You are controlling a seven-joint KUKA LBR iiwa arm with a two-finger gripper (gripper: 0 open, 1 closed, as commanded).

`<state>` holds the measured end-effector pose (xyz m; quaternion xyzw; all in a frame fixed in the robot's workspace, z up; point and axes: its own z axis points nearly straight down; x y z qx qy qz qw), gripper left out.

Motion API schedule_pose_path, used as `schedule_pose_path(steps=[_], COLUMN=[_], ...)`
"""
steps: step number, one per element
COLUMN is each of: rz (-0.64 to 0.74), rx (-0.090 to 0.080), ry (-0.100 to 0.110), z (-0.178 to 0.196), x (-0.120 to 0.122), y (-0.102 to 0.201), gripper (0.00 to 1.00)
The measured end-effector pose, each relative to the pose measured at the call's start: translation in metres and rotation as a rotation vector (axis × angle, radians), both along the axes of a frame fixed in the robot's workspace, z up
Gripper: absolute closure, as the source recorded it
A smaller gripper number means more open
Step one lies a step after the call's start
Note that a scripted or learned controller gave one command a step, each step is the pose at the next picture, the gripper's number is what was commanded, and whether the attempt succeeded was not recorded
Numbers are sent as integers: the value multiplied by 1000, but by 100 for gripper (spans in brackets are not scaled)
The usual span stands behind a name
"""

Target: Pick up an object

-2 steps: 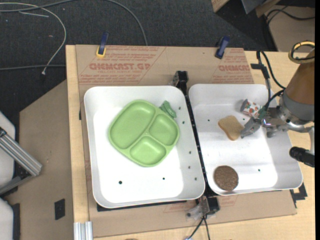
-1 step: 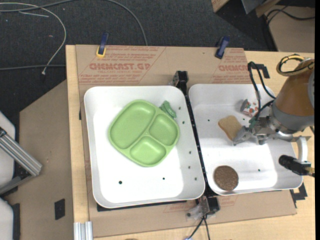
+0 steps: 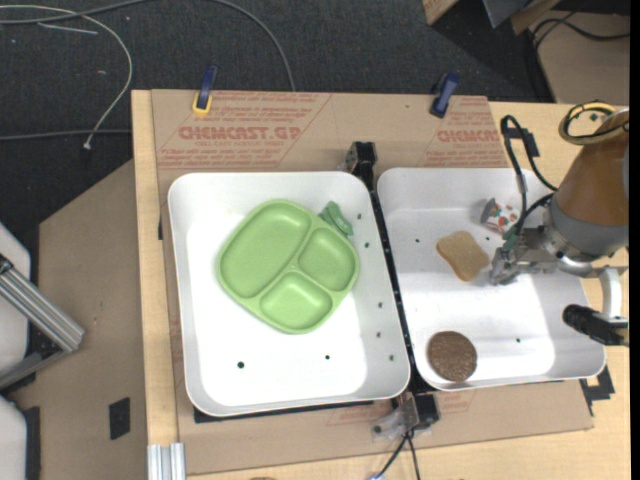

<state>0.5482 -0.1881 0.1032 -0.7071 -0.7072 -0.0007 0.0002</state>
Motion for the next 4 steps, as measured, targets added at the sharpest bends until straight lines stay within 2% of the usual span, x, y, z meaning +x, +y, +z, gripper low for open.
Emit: schedule_pose_path(steps=[2,3,4], rz=[2,1,7], rx=[-4,-2,1], ry=[-7,-4,-1], z=[126,146,138], x=[-1,0,19], y=[6,6,59], gripper=[100,100,100])
